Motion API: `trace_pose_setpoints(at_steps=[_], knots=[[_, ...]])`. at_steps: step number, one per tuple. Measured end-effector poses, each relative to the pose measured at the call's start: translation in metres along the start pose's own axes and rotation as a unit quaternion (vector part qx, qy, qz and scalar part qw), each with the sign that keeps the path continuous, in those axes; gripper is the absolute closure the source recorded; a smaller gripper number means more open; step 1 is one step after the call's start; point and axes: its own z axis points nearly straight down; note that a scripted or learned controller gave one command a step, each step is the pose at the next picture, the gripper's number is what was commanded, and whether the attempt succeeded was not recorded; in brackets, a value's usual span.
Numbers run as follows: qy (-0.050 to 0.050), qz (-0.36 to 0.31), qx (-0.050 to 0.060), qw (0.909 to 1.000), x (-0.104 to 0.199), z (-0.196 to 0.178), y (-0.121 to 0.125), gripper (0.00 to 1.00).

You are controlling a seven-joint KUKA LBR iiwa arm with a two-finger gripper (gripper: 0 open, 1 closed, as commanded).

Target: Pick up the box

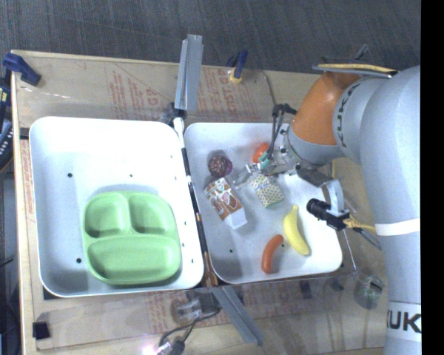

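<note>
The grey arm [385, 161], smooth and rounded with an orange band above the wrist, reaches in from the right over the right bin [322, 268]. Its gripper [260, 172] hangs low in the upper middle of that bin, metallic and cluttered with cables, and whether it is released or clenched cannot be told from this slanted look.

Just below the gripper and touching or nearly touching it lies a small pale cube-like pack [268, 191] with a fine dotted pattern. Left of it, near the bin's left wall, lies the box [225, 201]: a small flat carton with a glossy printed face in brown, red and white, tilted so that its long side runs diagonally. It rests on the bin floor, apart from the gripper.

Above the box sits a dark, round, bumpy fruit-like piece [220, 163]. A small red rounded thing [261, 152] shows just beside the gripper's upper side. A curved yellow banana [296, 231] lies toward the bin's lower right, and a smooth orange-red sausage shape [271, 253] lies just left of it, close but apart.

The left bin [52, 146] is shallow, white and smooth with rounded corners. In its lower half sits a matte green tray [132, 237] with three moulded compartments, two small above and one wide below.

Both bins stand side by side on a plywood bench [103, 83] with printed lettering.
</note>
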Motion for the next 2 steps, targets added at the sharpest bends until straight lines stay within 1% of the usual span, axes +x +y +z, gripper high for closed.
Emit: trace_pose_setpoints(at_steps=[1, 2], knots=[[0.000, -0.021, -0.001, 0.9998, -0.0014, 0.0000, 0.0092, 0.00], [0.000, -0.055, -0.001, 0.9985, 0.0009, -0.0002, 0.0043, 0.00]])
